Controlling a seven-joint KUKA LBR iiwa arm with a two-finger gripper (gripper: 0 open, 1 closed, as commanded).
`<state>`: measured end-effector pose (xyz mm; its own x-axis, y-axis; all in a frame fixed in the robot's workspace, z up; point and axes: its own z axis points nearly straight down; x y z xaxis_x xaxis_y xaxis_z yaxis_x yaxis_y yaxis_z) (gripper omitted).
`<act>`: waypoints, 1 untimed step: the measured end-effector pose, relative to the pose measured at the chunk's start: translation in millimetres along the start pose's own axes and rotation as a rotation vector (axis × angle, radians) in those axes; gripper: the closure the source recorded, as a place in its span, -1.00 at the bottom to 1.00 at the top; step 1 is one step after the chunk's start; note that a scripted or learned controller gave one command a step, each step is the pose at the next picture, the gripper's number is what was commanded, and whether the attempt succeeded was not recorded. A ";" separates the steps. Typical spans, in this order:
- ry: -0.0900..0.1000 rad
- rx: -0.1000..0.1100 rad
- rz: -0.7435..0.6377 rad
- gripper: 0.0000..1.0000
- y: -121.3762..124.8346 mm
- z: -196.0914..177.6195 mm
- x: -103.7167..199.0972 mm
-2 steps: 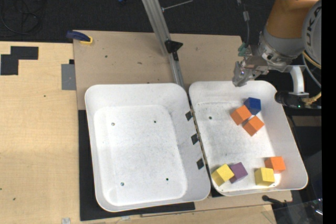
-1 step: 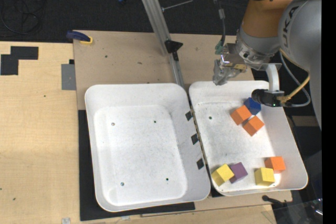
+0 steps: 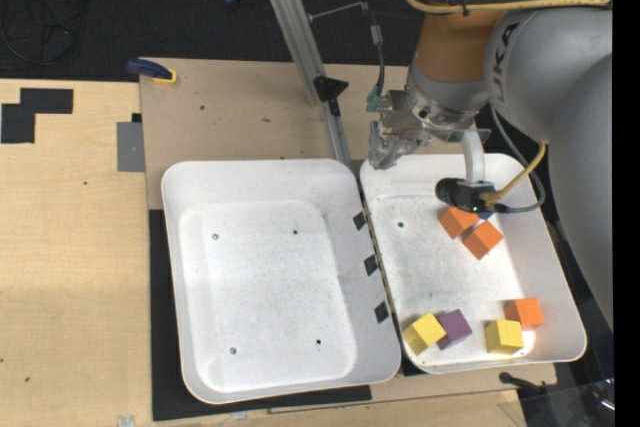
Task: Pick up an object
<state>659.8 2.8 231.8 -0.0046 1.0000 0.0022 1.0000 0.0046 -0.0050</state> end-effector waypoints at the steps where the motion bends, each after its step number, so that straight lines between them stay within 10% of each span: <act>1: 0.000 0.000 0.001 1.00 -6.7 9.9 45.4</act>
